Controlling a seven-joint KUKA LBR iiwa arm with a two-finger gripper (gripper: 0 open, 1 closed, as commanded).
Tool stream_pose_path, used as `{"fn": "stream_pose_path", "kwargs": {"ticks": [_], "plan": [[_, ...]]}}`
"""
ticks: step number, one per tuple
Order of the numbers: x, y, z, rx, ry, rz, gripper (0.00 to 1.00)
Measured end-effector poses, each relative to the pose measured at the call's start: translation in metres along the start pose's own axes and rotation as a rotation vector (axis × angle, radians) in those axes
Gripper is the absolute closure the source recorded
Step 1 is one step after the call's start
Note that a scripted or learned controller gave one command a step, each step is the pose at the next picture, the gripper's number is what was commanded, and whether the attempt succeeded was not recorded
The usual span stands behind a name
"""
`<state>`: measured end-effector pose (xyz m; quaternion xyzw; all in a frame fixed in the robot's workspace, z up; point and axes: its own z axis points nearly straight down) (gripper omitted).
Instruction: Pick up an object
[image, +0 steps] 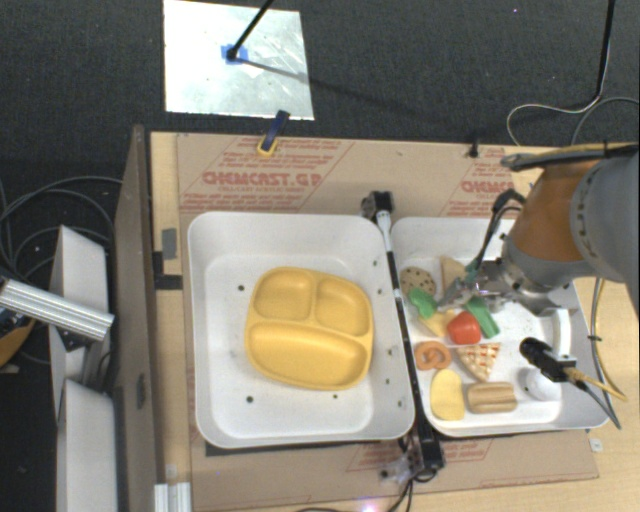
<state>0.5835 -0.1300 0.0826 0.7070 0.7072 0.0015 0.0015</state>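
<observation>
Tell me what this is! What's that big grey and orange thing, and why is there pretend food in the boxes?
It's a photo taken by one camera above a workbench, looking down at a slant. The big grey thing with the orange band is a robot arm reaching in from the right. Its job is to pick something up with its gripper, which is down low over the toys; I can't tell whether it has grabbed anything. Two shallow white bins sit side by side. The left bin holds a yellow divided plate. The right bin holds toy food: a red tomato-like piece, a pizza slice, a small pretzel-like piece and more.
</observation>
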Motion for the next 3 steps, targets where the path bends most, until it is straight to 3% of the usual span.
{"fn": "stream_pose_path", "kwargs": {"ticks": [1, 2, 3], "plan": [[0.003, -0.042, -0.006, -0.006, -0.002, 0.001, 0.0], [0.003, -0.04, -0.017, -0.009, -0.002, -0.001, 1.0], [0.089, -0.015, -0.108, -0.008, 0.003, -0.013, 1.0]]}}
